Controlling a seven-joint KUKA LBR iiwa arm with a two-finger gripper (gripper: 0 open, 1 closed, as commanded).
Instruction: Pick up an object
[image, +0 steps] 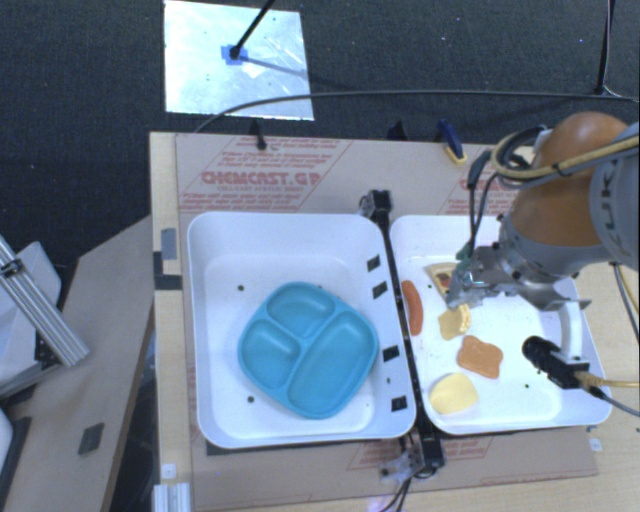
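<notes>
Gripper (462, 292) — low in the right bin (520, 415), poised over the yellow toy-food piece (454, 322) just below it, presumably the pick target; its opening cannot be told. Orange toast piece (480, 357) nearby, hot dog (412, 307) to its left.

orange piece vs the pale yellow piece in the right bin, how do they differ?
Colour: the orange piece is deep orange; the pale yellow piece is light yellow. Shape: the orange piece is blocky with notched edges, the pale yellow piece rounded and smooth. Place: the pale yellow piece lies nearer the bin's front wall, the orange piece farther in, nearer the gripper. Both lie flat in the right bin, apart from each other.
</notes>
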